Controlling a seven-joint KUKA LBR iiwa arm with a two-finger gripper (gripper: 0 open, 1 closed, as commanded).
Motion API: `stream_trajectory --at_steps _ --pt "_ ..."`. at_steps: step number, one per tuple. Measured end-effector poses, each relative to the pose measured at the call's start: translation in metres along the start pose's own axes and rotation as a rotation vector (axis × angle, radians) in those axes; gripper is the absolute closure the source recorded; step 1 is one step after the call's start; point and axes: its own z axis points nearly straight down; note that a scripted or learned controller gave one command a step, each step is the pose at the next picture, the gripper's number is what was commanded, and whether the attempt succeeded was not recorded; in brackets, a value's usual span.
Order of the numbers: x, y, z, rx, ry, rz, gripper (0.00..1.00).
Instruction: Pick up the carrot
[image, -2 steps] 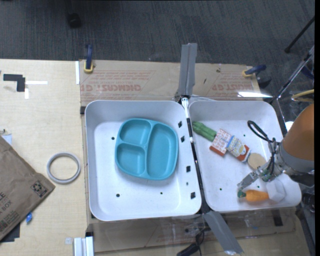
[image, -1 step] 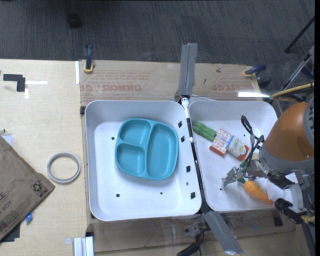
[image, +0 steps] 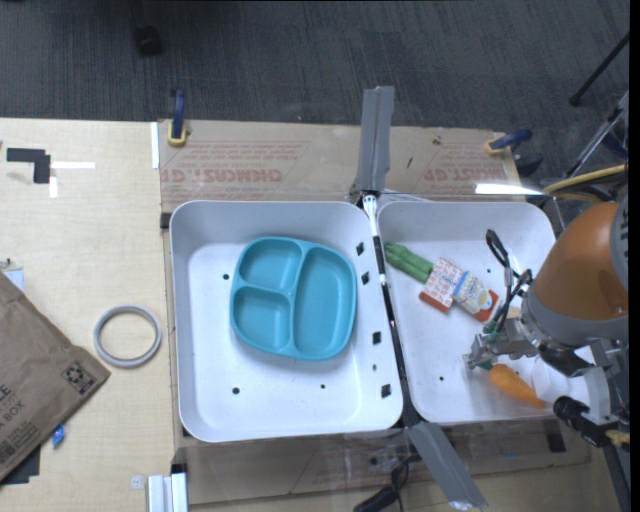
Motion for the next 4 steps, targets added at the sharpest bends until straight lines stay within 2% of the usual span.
stream_trajectory --at_steps 1,2,3,4 --pt "-0.075 -0.007 0.006 -0.005 0.004 -0.054 1.0" --pt "-0.073 -0.008 0.001 0.002 0.009 -0.053 1.0" --pt "-0.082 -0.003 0.006 -0.004 0.007 -0.295 1.0" --pt "-0.045 0.01 -0.064 -0.006 -0.002 -0.272 1.0"
